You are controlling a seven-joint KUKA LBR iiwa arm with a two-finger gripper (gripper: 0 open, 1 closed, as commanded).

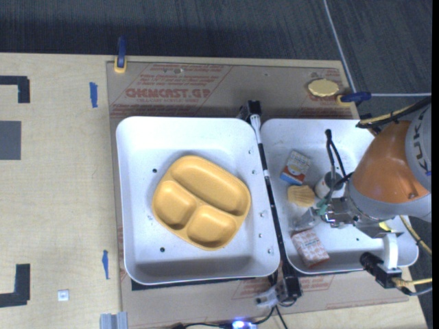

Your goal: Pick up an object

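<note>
Over right bin (346,132), low among loose items: end effector (322,210), lying just beside yellow wedge (300,196) and above red-and-white packet (310,245). Finger state hidden under wrist hardware and cabling; cannot tell whether spread or pressed together, nor whether anything sits between them. No grasp recorded.

Candidates in same bin: small printed carton (295,166) toward back, yellow wedge at centre-left, crumpled clear wrapper (302,219) just under wedge, red-and-white packet toward front wall. All close together, some touching.

Handling, judged only:
- Yellow wedge: looks like light foam or plastic toy, probably slightly soft, smooth. Best taken across its two flat faces; nearest to tool.
- Carton: light, stiff, crushable. Across short sides.
- Packet: thin, flat on floor, likely flexible; hard to get fingers under. Edge pinch or skip.
- Wrapper: flimsy, slippery, likely to drag along with neighbour.

Left bin (137,142): large yellow sectioned tray (200,201), rigid-looking, wide; rim only graspable part, well apart from tool.

Preferred target: wedge. Risk: wrapper caught in same pinch, or wedge squirting sideways off smooth faces.
</note>
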